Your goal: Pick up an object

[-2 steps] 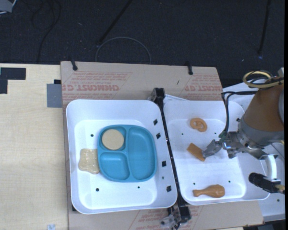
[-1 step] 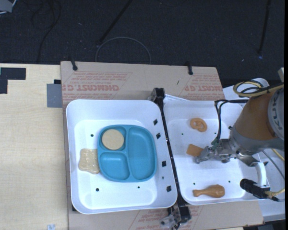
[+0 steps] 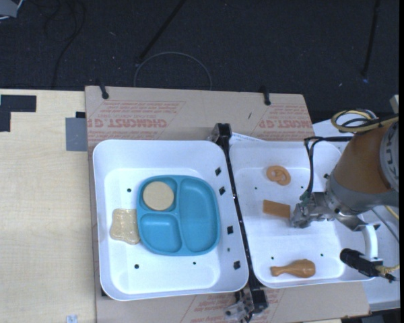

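Note:
My gripper (image 3: 301, 219) hangs low in the right bin (image 3: 256, 247), just right of a brown rectangular block (image 3: 277, 209) that lies on the bin floor. An orange pretzel-like piece (image 3: 279, 175) rests further back in the same bin. A tan drumstick (image 3: 294, 269) lies near the bin's front wall. The arm with its orange band (image 3: 360, 167) reaches in from the right and covers the bin's right side.
The left bin (image 3: 114, 261) bears a blue divided tray (image 3: 209, 210) with a round tan cracker (image 3: 157, 195) in its back-left compartment. A pale bread-like slice (image 3: 124, 225) lies left of the tray. A black divider (image 3: 232, 214) separates the bins.

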Controlling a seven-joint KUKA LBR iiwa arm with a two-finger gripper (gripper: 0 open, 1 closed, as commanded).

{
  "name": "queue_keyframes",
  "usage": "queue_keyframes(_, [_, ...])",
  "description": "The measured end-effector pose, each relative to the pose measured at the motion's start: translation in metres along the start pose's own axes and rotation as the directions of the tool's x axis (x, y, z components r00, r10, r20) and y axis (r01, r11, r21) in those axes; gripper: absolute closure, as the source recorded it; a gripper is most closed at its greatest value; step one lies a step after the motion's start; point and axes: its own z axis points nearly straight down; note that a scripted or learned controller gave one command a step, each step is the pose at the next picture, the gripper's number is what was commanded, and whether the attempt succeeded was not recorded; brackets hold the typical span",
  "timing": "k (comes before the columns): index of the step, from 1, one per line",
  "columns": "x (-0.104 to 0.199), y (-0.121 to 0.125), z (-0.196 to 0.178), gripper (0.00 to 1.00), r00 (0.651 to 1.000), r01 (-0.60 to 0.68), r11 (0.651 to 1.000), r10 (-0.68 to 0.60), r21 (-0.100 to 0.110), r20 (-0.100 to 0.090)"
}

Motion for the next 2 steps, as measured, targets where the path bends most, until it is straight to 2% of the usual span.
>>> queue_keyframes(2, [-0.002,0.005,-0.126,1.0,1.0,0.006,1.0,-0.006,-0.007,0.003])
